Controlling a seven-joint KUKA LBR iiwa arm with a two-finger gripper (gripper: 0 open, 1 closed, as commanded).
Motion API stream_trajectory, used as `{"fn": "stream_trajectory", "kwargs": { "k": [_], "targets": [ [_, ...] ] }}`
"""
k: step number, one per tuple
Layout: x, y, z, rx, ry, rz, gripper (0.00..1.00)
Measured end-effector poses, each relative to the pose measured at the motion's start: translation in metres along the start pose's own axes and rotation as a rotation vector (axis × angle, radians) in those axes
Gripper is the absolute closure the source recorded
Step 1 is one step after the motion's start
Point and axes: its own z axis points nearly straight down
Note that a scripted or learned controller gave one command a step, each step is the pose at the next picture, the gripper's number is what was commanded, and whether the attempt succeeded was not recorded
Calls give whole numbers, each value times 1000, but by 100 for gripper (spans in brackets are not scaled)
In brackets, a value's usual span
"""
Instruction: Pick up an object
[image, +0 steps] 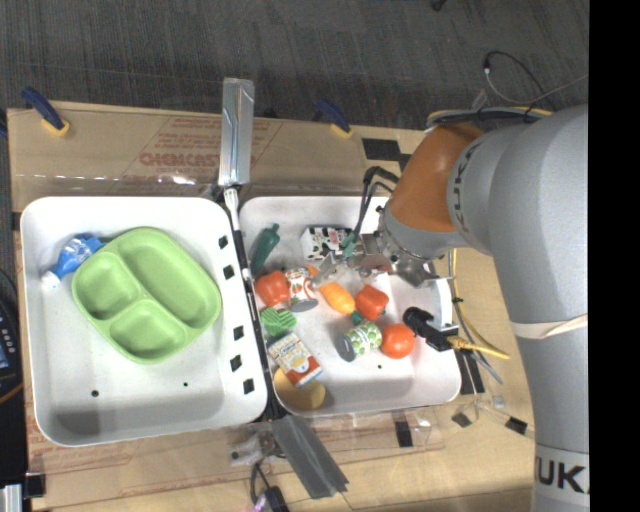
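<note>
My arm is smooth matt grey with a glossy orange band. Both bins look like smooth white plastic; the green divided plate is matt plastic. Worktop is lined with printed brown cardboard.

Cardboard-covered bench under two white bins

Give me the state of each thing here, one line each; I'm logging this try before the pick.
pincer: low in the right bin, among the toys; grip cannot be made out.
right bin: crowded with small toys.
green divided plate: right way up in the left bin, compartments bare.
blue object: at the plate's far-left edge.
tomato: loose, on the bin floor.
small carton: lying tilted near the divider.
</note>
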Motion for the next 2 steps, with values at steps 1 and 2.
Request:
{"fn": "stream_trajectory", "kwargs": {
  "k": [1,2],
  "targets": [
    [24,-33,14,6,2,-88,0],
    [25,-33,4,7,2,-94,100]
  ]
}}
